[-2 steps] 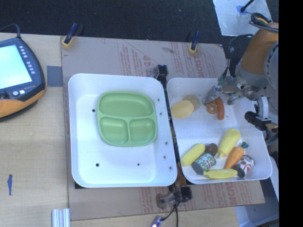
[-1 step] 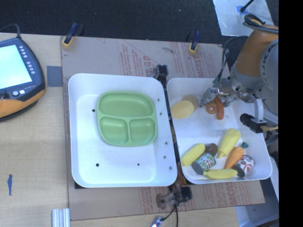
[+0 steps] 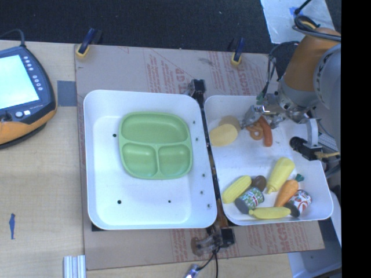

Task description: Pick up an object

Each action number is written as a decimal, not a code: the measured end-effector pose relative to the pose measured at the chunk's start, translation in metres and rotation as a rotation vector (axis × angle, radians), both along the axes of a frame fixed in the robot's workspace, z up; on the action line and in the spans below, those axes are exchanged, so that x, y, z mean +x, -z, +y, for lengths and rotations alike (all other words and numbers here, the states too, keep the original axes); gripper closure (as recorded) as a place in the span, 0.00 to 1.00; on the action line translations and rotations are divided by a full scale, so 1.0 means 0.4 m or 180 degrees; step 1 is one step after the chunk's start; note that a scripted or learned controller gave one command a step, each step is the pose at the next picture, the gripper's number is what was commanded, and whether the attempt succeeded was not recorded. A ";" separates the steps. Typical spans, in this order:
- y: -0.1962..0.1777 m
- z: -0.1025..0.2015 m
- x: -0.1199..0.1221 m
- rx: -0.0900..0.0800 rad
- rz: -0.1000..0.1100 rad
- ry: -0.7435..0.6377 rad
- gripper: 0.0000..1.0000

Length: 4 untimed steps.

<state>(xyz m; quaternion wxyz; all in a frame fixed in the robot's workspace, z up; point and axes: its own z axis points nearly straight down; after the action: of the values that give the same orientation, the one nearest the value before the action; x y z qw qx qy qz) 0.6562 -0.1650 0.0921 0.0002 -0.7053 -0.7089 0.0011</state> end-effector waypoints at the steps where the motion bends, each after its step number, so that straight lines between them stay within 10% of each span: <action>1: 0.000 -0.050 0.001 0.0002 -0.0005 0.0009 0.00; 4: 0.001 0.022 -0.039 0.0001 0.0009 -0.0002 0.00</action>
<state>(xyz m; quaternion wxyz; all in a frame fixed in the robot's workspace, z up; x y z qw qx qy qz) 0.6406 -0.1562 0.0918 0.0013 -0.7051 -0.7091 0.0020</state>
